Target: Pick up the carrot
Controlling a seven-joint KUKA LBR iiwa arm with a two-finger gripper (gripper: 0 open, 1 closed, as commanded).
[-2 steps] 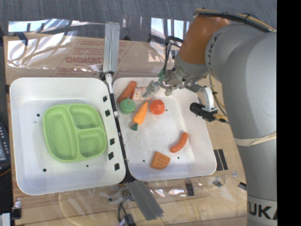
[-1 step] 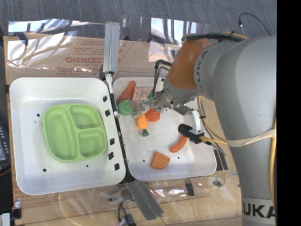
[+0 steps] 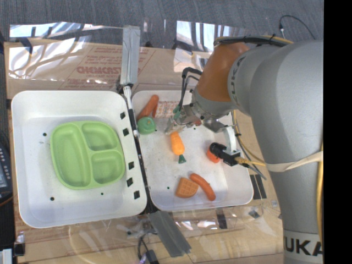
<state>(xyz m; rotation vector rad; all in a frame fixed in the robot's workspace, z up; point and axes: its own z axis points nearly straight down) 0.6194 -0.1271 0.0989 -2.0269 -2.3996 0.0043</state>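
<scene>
Carrot (image 3: 176,145) lies in right bin (image 3: 242,187), near middle, green tip toward view's bottom, nothing gripping it. Pincer (image 3: 177,121) hovers just above carrot's upper end; cannot tell whether clenched or released. Sausage (image 3: 203,186) and waffle (image 3: 187,188) lie below carrot. Green divided plate (image 3: 88,154) sits in left bin (image 3: 27,197).

Setting: robot test lab | Evidence: large grey industrial arm (image 3: 286,120) reaching in from the right | two white bins (image 3: 27,147) on cardboard sheeting (image 3: 82,65) held with grey tape (image 3: 130,48) | plastic toy food (image 3: 187,187) in right bin | loose cables (image 3: 144,252) at near edge
</scene>
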